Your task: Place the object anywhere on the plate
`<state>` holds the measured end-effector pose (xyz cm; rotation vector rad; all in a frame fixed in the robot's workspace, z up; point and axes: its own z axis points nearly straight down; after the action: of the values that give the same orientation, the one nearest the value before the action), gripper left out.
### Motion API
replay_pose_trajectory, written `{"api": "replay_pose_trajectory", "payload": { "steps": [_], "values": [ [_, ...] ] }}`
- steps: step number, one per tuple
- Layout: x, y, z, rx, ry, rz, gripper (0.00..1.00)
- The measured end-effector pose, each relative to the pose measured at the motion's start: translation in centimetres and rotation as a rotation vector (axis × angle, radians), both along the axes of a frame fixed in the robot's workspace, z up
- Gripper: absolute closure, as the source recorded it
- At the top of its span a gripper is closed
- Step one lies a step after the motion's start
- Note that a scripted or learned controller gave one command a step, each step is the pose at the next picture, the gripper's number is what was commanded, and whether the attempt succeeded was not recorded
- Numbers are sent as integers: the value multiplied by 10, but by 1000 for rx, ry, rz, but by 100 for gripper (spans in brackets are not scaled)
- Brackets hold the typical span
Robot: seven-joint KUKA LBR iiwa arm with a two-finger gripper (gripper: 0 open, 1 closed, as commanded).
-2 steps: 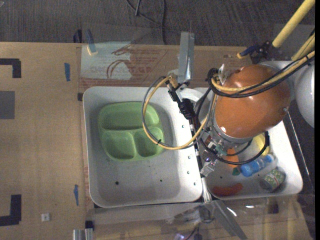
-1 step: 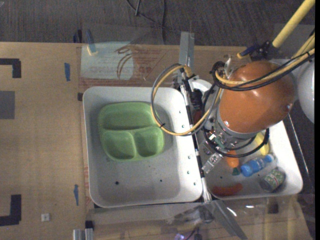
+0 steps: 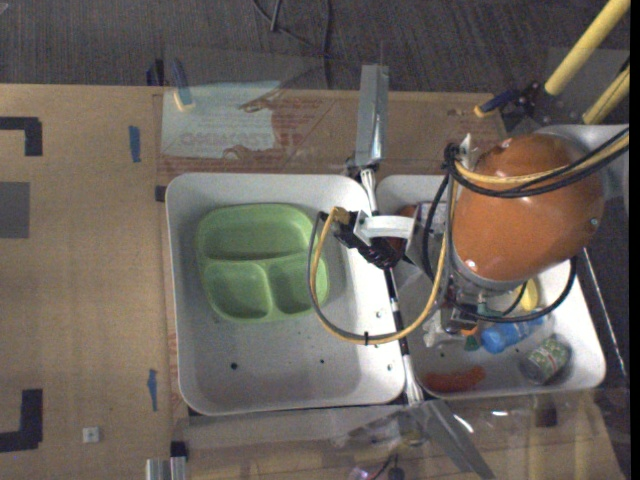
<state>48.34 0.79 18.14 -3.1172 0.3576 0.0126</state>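
A light green plate (image 3: 257,260) with three compartments lies in the left white bin (image 3: 290,368), towards its back left. My gripper (image 3: 452,326) hangs over the right white bin (image 3: 590,368), below the big orange wrist band (image 3: 525,208), which hides most of it. Right under and beside the gripper lie a blue object (image 3: 502,336) and a red sausage-shaped piece (image 3: 456,378). I see nothing held in the gripper.
A small printed can (image 3: 545,359) rests in the right bin's front right corner. A yellow item (image 3: 529,294) peeks out beside the wrist and something red (image 3: 405,211) lies at the bin's back left. A yellow cable (image 3: 330,318) loops over the left bin.
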Motion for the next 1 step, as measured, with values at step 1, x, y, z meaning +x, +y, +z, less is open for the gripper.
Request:
{"api": "replay_pose_trajectory", "payload": {
  "steps": [1],
  "values": [
    [109, 41, 1, -1, -1, -360, 100]
  ]
}}
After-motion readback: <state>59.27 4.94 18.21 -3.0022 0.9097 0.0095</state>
